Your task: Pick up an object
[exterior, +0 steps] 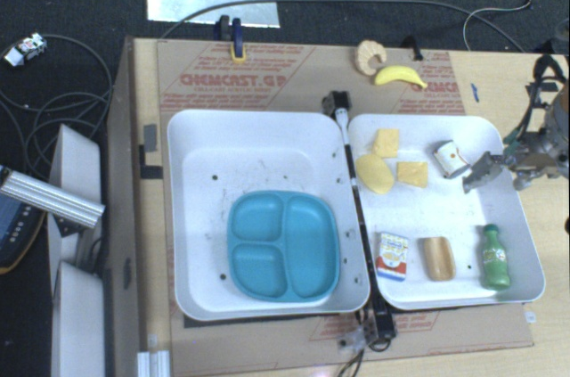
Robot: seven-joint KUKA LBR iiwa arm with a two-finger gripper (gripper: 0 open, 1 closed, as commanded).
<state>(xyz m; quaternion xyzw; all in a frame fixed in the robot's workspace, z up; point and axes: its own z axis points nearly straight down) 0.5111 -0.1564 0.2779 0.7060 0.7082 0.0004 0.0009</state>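
Pick not yet made, as judged from the layout: nothing is lifted. All candidate objects rest on the floor of the right bin: the white can near the far edge, cheese pieces and lemon toward the left edge, green bottle in the near right corner. Gripper hangs above the bin's right side, just beside the can, holding nothing visible; its opening cannot be told.

Divided plate in left bin
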